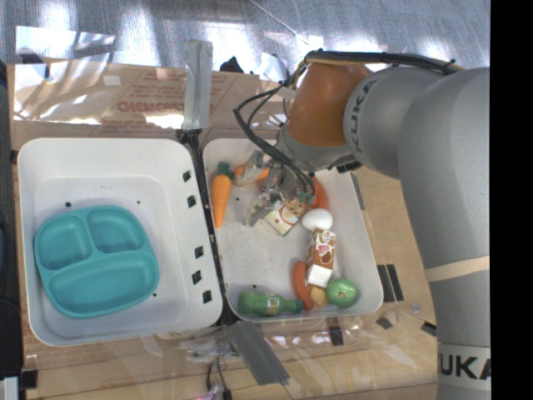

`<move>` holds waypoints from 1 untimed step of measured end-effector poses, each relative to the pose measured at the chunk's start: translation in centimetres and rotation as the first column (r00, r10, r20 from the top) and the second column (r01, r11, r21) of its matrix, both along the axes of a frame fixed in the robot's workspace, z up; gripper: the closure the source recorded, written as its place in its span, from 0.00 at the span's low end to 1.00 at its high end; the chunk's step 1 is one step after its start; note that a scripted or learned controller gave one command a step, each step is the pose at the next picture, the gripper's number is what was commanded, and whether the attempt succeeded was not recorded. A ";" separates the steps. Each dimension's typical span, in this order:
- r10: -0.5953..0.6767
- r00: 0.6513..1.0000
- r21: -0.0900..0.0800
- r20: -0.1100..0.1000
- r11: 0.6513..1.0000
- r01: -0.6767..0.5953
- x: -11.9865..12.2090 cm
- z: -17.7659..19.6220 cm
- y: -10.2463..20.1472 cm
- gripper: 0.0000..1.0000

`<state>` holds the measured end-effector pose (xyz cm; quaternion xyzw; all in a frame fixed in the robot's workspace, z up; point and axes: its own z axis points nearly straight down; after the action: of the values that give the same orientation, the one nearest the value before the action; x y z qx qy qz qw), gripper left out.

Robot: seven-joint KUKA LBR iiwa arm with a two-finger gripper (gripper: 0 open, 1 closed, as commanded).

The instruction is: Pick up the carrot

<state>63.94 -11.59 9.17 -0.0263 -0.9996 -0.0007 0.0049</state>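
A grey KUKA arm with an orange band (326,107) reaches in from three o'clock over the right-hand shallow white bin (250,261), its two-finger metal gripper (268,192) hanging low above the bin's upper middle. Whether the jaws are apart or together cannot be told; nothing is visibly held. The orange plastic carrot with a green top (220,197) lies at nine o'clock from the gripper, near it, along the bin's left wall, green end toward twelve. A white egg (316,219) sits at four o'clock from the gripper, a green bottle (268,304) at six, a green apple (341,291) at five. In the left-hand white bin (50,161) rests a teal divided plastic tray (96,259).
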 end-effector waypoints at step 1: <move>0.008 1.000 -0.002 0.011 1.000 -0.008 0.3 1.2 0.2 1.00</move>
<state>64.25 -11.41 10.38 -0.0222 -0.9998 0.0002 -0.0006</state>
